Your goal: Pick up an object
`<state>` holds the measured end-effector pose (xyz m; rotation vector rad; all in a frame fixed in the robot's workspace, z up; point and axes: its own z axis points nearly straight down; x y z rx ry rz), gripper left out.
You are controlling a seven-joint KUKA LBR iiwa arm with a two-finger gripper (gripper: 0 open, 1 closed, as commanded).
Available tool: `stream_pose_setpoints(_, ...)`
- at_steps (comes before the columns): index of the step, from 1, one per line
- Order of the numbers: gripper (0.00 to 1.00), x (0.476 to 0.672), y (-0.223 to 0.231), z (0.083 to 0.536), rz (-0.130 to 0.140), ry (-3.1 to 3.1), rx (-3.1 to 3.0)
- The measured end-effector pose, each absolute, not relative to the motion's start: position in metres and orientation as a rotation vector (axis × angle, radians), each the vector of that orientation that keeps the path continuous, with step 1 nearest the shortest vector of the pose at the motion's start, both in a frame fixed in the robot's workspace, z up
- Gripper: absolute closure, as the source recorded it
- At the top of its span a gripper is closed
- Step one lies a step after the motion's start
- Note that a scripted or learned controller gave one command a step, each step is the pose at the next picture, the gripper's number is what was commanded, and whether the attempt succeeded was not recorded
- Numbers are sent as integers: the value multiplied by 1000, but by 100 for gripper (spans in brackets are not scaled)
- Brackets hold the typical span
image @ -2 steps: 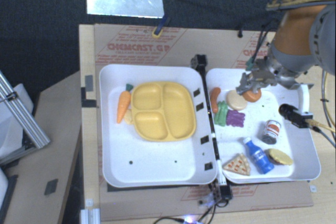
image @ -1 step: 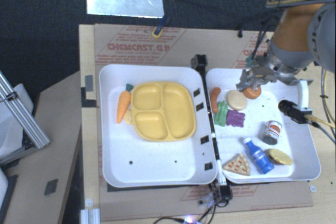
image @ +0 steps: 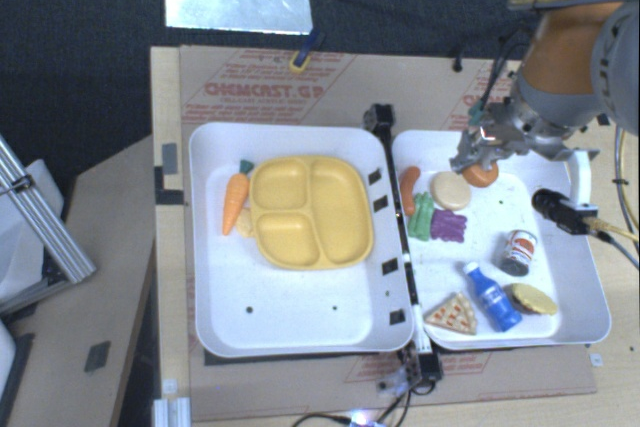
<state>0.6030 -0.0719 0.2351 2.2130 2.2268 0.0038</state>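
Gripper (image: 478, 158) hung over the back of the right bin (image: 590, 315) in the camera view, directly above an orange round object (image: 484, 175) lying beside a cream bun (image: 450, 190); whether it was spread or pinching I could not tell. I judged a clean grasp needed a straight descent centred on that piece, clear of the bun. Being roundish, it showed no clear long axis or heading.

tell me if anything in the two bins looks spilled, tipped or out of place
Nothing looks spilled or broken. The blue bottle lies on its side in the right bin, and the small can beside it is tilted. In the left bin, the toy carrot lies beside the yellow divided plate, not in it.
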Motion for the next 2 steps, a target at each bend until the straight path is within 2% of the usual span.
stream_pose_setpoints(1, 100, 597, -70, 231, 0, 2225, 2216)
stream_pose_setpoints(2, 100, 599, -82, 225, 0, 2221, 2220)
